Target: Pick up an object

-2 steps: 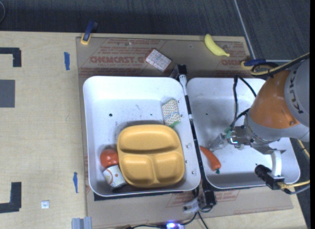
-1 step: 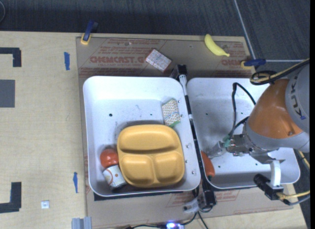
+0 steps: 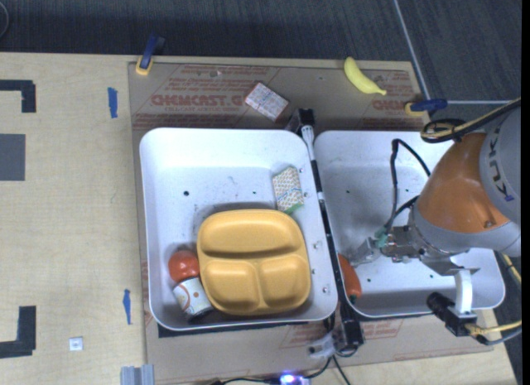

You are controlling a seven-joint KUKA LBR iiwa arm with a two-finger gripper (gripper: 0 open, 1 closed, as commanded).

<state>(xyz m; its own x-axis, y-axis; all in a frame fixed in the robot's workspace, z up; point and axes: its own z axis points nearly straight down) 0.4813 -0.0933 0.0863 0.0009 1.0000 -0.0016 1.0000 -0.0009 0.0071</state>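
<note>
Arm sits low over the right bin (image 3: 489,288), lower right of frame. Tool (image 3: 377,245) is mostly hidden under the wrist; can't tell its state. Nearest candidate is an orange object (image 3: 349,276) against that bin's left wall. The yellow tray (image 3: 252,259), a patterned packet (image 3: 287,188) and a small red and white toy (image 3: 187,280) lie in the left bin (image 3: 157,209). Risk: the object hugs the wall, so the tool could hit the rim or nudge it away.
</note>
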